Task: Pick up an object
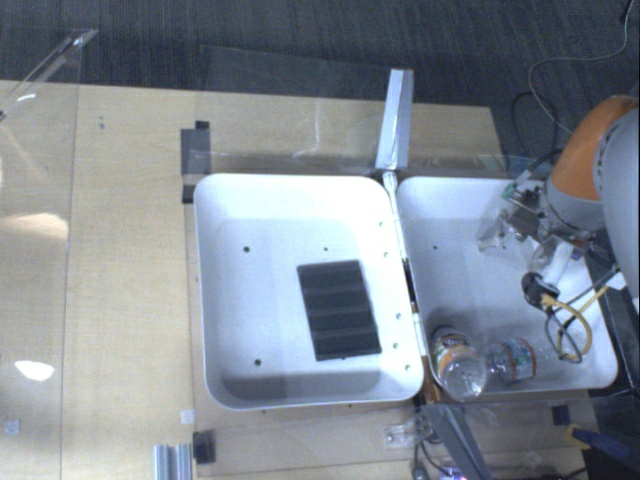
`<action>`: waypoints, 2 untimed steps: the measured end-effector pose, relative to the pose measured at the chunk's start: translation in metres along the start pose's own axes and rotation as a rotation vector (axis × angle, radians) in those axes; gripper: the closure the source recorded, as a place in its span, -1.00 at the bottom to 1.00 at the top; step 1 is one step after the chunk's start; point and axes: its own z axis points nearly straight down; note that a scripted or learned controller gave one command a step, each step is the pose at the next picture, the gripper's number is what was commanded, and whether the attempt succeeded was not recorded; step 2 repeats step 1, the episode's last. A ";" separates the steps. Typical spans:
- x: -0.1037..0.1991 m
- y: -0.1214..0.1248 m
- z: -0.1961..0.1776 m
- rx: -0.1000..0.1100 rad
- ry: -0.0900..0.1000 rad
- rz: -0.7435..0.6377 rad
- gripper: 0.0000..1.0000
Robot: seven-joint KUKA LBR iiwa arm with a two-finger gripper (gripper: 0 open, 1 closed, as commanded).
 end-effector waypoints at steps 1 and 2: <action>-0.009 -0.066 -0.003 -0.004 0.002 -0.444 -1.00; -0.009 -0.066 -0.003 -0.004 0.002 -0.444 -1.00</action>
